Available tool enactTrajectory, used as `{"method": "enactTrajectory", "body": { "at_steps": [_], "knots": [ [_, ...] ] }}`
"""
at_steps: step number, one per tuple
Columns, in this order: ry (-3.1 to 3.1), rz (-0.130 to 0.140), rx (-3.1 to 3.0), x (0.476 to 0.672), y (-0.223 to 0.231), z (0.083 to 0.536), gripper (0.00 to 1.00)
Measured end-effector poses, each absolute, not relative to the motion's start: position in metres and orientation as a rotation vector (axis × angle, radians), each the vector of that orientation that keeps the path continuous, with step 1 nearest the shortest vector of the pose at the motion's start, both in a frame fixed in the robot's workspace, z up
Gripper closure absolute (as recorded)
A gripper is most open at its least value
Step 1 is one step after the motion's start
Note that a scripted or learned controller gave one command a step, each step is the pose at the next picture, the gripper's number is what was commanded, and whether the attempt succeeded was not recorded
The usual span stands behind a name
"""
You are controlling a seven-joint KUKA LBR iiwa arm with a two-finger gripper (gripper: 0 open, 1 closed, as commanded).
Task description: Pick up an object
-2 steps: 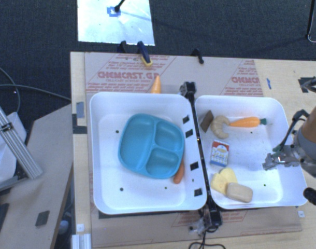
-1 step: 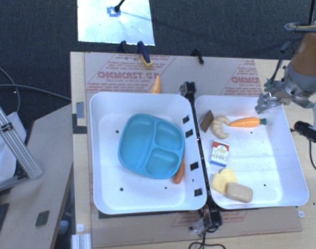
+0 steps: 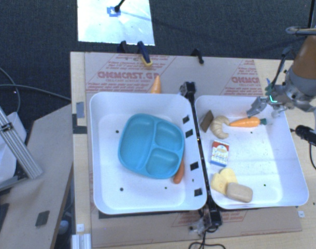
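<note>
gripper [image 3: 261,107]: finger state cannot be told | toy carrot [image 3: 245,122]: laid in right bin [image 3: 295,165], far end, just below-left of gripper | long axis: across the bin, leafy end toward the arm | croissant [image 3: 219,126] touching its tip
</note>
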State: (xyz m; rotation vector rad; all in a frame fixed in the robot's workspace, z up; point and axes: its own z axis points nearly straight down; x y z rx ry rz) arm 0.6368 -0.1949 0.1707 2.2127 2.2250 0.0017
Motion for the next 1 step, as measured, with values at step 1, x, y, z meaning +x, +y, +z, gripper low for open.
{"method": "enactTrajectory", "body": {
  "at_steps": [1],
  "knots": [
    [2.222,-0.003,2.225,0.5808,-0.2072,0.0808,0.0]
  ]
}}
